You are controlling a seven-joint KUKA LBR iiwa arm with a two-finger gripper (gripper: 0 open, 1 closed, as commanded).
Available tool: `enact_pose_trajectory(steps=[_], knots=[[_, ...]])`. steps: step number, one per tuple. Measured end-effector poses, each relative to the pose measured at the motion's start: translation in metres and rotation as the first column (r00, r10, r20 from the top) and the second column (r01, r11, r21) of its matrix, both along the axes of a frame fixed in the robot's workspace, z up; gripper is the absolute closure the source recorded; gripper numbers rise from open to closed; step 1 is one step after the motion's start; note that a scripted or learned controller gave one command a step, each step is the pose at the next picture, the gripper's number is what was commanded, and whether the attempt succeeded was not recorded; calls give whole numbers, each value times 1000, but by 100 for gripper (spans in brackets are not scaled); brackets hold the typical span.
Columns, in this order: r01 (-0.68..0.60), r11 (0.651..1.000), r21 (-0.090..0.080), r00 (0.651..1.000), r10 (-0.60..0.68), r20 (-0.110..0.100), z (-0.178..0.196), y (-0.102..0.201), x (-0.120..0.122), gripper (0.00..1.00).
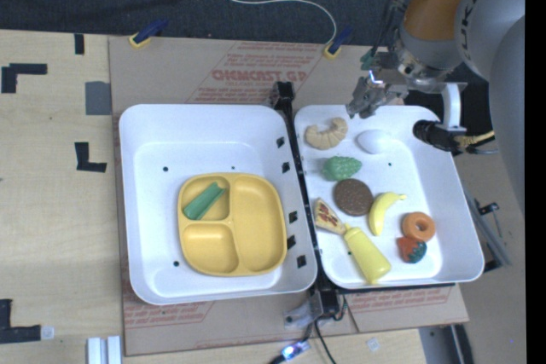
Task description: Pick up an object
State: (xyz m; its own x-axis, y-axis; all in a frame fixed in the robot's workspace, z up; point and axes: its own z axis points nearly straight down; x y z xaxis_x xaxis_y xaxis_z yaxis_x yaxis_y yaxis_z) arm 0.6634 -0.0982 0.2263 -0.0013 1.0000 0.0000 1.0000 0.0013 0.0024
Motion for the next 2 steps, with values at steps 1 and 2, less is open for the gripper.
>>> enact_pose_trajectory(steps=[1, 2], knots=[[-4, 1000, 1, 1000, 4, -6, -10, 50, -17, 100], [-4, 1000, 1, 1000, 4, -7, -17, 94, -41, 100]])
